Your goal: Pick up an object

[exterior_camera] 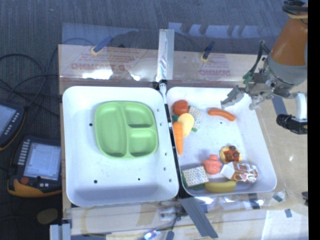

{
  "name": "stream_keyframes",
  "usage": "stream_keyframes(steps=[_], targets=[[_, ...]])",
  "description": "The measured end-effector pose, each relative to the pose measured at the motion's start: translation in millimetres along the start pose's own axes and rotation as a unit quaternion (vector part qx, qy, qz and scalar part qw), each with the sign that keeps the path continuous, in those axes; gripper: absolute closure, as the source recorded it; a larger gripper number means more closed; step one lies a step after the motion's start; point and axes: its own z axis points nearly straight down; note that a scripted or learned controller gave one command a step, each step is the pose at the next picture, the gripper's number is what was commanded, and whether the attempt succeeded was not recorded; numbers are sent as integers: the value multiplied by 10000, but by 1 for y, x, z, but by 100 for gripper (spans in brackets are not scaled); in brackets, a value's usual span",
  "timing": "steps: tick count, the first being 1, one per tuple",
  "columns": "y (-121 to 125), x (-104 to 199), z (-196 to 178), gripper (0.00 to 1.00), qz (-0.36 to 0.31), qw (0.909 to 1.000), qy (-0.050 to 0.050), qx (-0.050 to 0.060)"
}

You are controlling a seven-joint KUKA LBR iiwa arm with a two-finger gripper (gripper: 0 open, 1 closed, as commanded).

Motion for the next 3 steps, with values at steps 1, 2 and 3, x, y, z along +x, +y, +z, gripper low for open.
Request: stream_keyframes(steps=[1, 2, 3], targets=[[54, -38, 138, 0, 413, 9991, -17, 10], [15, -51, 96, 0, 736, 9973, -2, 1], [39, -20, 160, 0, 905, 9959, -25, -44]])
